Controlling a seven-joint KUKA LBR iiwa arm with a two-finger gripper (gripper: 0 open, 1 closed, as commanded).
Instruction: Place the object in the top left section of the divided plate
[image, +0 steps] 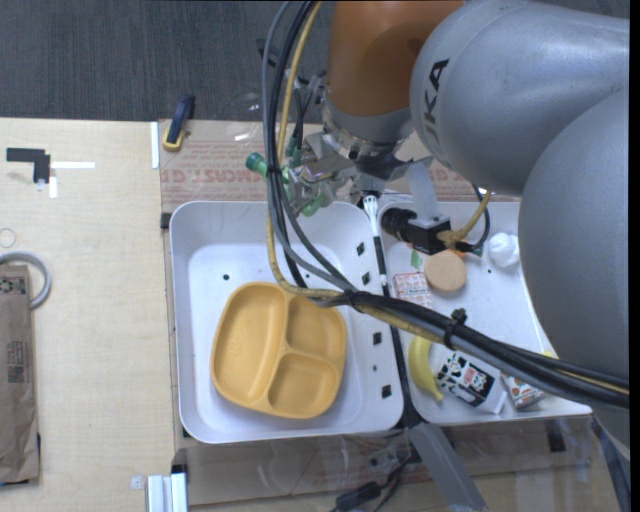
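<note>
We count two bins (190, 300), one plate (279, 349) in the left, one banana (423, 366) in the right; gripper (325, 185) state we cannot tell

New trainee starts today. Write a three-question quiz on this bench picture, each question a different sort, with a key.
1. True or false: the yellow divided plate lies in the left bin.
2. Multiple choice: what lies along the near left edge of the right bin? A) a banana B) a spoon C) a cup
3. Fill in: the plate has ___ sections.

Key: 1 true. 2 A, the banana. 3 three.
</note>
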